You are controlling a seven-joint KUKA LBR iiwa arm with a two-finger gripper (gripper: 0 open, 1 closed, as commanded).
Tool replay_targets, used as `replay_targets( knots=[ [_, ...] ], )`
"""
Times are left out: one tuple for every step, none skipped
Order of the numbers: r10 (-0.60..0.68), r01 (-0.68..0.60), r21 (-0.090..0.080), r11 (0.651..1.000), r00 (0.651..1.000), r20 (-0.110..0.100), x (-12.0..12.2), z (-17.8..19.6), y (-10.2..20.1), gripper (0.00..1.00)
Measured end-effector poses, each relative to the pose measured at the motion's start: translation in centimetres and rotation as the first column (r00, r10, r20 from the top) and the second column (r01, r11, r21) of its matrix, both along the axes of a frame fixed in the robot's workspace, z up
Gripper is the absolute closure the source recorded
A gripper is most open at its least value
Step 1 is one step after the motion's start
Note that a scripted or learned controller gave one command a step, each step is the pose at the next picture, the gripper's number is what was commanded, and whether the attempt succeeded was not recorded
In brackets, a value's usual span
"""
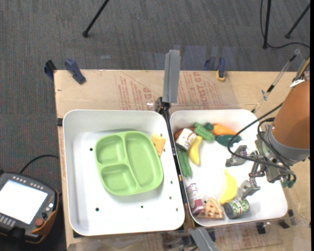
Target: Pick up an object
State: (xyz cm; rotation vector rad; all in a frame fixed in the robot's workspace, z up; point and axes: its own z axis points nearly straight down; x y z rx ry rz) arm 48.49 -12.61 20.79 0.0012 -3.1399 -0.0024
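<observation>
Below, 2 white bins sit side by side: the left bin (pixel 78 140) holds a green divided plate (pixel 129 162), the right bin (pixel 269 203) toy food. Over the right bin's near corner the gripper (pixel 249 187) hangs, jaws spread, nothing between them, just beside a yellow banana (pixel 230 187) and a small can (pixel 236 208).

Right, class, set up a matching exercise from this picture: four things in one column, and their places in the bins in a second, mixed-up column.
Things:
1. green divided plate
2. carrot
3. small can
4. pizza slice

Places:
A. far end of the right bin
B. left bin
C. near edge of the right bin, left of the can
D. near the right bin's near right corner

Pairs: 1-B, 2-A, 3-D, 4-C
</observation>
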Motion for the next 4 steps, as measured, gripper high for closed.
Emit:
replay_targets(
  knots=[
    [0.069,-0.069,0.0,0.998,0.998,0.001,3.8,-12.1,-2.1,0.0],
    [0.081,-0.081,-0.003,0.997,0.997,0.01,16.1,-9.2,-4.2,0.0],
    [0.0,0.0,-0.003,1.0,1.0,0.009,16.2,-11.4,2.4,0.0],
    [-0.1,0.1,-0.001,0.995,0.995,-0.002,3.7,-12.1,-1.8,0.0]
  ],
)
